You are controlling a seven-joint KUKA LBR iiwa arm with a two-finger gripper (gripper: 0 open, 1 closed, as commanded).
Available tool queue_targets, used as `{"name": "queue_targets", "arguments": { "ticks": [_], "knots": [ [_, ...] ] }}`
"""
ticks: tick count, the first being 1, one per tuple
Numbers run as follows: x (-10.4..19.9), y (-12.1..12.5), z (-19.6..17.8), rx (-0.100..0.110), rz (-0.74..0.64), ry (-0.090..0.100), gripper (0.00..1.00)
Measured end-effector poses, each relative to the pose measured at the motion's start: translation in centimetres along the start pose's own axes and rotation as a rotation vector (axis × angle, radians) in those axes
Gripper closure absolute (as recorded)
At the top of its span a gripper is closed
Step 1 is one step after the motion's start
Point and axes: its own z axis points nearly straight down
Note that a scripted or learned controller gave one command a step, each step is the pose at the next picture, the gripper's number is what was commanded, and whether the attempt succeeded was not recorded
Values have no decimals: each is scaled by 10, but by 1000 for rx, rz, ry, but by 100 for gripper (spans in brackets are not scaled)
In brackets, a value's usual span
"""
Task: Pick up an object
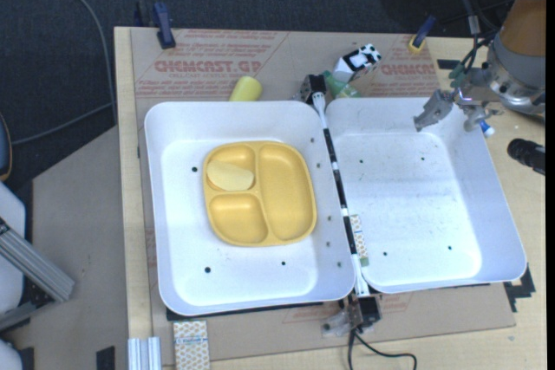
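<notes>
1. The likeliest thing to pick is the pale yellow oval object point(230, 178), lying flat in the upper left compartment of the yellow divided plate point(286, 195). The plate sits in the middle of the left bin point(173, 256), so the object is well away from the bin walls and open from above.
2. The right bin point(416, 212) shows only a dark-speckled white floor; whether those specks are holes or dirt is too small to tell.
3. The gripper point(451, 108) hangs over the right bin's far rim, well apart from the plate. It is small and partly lost against cables and fittings, so I cannot tell how its jaws stand. Nothing is seen in it.
4. The arm point(525, 39) is cut off at the right edge of the view.
5. On the surface point(130, 100) beyond the bins lie a yellow cylinder point(246, 88) and a black-and-white item point(359, 60), outside both bins, probably not meant for picking.
</notes>
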Motion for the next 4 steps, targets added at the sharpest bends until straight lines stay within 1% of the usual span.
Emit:
{"name": "queue_targets", "arguments": {
  "ticks": [1,2,3,4],
  "knots": [
    [25,-52,135,-1,0,0,0],
    [16,52,136,-3,-1,-1,0],
    [63,3,137,0,-1,0,0],
    [-32,27,136,-4,1,-3,0]
  ]
}}
